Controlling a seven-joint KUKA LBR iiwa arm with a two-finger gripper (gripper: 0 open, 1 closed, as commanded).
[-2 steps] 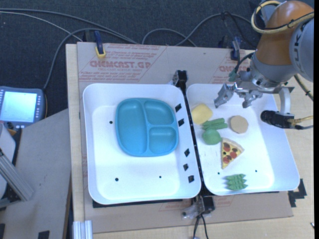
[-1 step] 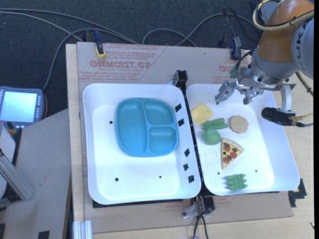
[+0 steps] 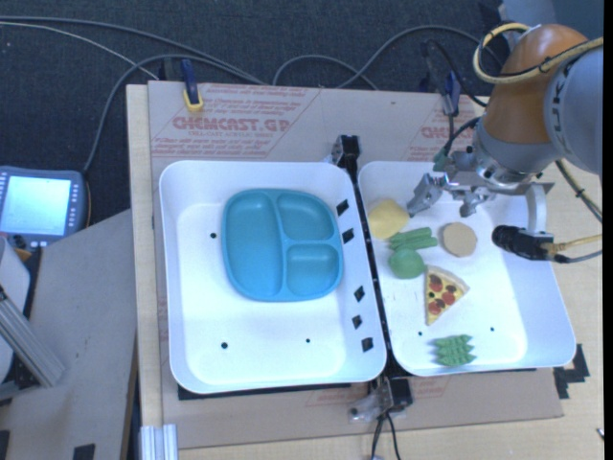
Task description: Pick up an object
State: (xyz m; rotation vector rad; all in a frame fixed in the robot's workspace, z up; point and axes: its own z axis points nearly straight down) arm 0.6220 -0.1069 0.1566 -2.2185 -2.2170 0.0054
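This is looking like a robotics lab, not a home or kitchen: a grey-and-orange industrial arm (image 3: 536, 94) is reaching in at the upper right, loose cables (image 3: 287, 60) are trailing over dark carpet (image 3: 86, 8) along the top, a control pendant with a lit screen (image 3: 38, 204) is sitting at the left edge, and the surface (image 3: 239, 127) is wearing taped cardboard under two white bins (image 3: 182, 286) holding toy food

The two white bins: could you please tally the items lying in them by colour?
Blue: 1, the divided plate in the left bin.
Green: 2, the green vegetable and the leafy piece.
Yellow: 1, the yellow lump.
Tan: 1, the round cookie.
Multicoloured: 1, the pizza slice.
Total: 6.
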